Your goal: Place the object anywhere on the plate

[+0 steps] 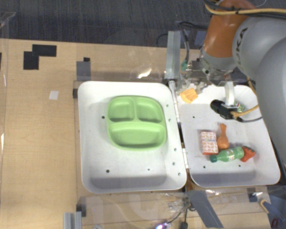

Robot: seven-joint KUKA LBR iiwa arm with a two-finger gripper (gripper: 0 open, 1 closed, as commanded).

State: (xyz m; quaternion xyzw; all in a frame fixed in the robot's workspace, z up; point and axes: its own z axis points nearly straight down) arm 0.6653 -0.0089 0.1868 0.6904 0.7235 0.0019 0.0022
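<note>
Camera view: bench (33,128) carries two white bins side by side. Grey arm (257,46) w/ orange band reaches in from the view's right, over the far end of the right bin (229,173). The left bin (93,171) holds the green divided plate (136,122), about mid-bin, nothing on it yet. The hand (193,84) hangs at the right bin's far-left corner, close to the shared rim (179,128) btwn the bins. Whether it's spread or pressed together can't be told from this angle. Directly below it in the view is a small orange wedge (189,96), prob. the task obj. It's touching the hand or just beside it, can't say which. No clear pinch is visible, so it shouldn't be counted as held.

Risks: if the grip is partial or only on a corner, the orange wedge could slip on the carry and land in the left bin short of the plate, or drop back. It sits tight in the corner, so the hand could foul the bin wall or the grey post (172,56) just beyond. The plate is well apart, across the shared rim; an early release would miss.

Other stuff sits at the right bin's near end, well apart from the orange wedge: green bottle (229,154) on its side, pink box (209,142), brown toy (222,136) btwn them, and a small red piece (248,152) at the bottle's end. None is on the path to the plate; only the shared rim is.
</note>
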